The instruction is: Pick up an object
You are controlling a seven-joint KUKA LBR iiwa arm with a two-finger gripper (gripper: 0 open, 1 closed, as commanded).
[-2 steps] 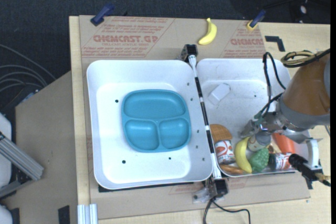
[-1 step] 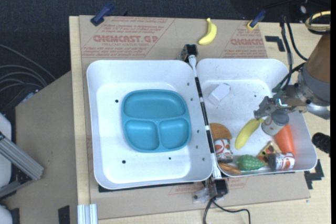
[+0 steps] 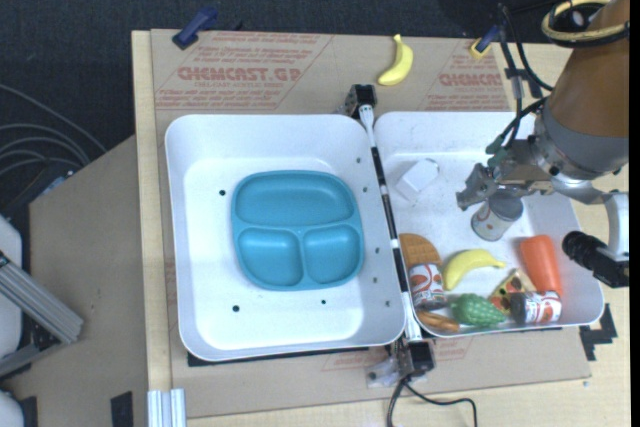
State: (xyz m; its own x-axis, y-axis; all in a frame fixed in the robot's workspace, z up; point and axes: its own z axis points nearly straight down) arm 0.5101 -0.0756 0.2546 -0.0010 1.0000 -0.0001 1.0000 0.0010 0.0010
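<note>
The worktop (image 3: pixel 300 65) is a flat board under brown protective paper printed with red lettering, standing on dark carpet. On it sit two shallow white plastic bins with rounded corners, touching along a black seam. The left bin (image 3: pixel 195 215) carries a smooth teal tray (image 3: pixel 297 227) moulded into three compartments, one wide across the top and two smaller below.

The arm (image 3: pixel 595 95) comes in from the right, a bulky rounded body, orange above and grey below, trailing black cables. Its claw (image 3: pixel 490 200) hangs over the middle of the right bin (image 3: pixel 440 140), a grey metal assembly ending in a round barrel; whether it is open or closed cannot be told, and nothing can be made out in its grasp.

The things to pick lie mostly along the right bin's near edge: an orange carrot-shaped cylinder (image 3: pixel 541 263) just right of the claw, a curved yellow banana (image 3: pixel 472 264), a brown bread-like piece (image 3: pixel 417 249), a red and white can (image 3: pixel 427 281), a knobbly green item (image 3: pixel 479 311), and a small multicoloured pile (image 3: pixel 515 295). A pale boxy block (image 3: pixel 417 177) lies apart, near the seam.

A second yellow banana (image 3: pixel 397 63) rests on the paper behind the bins.
</note>
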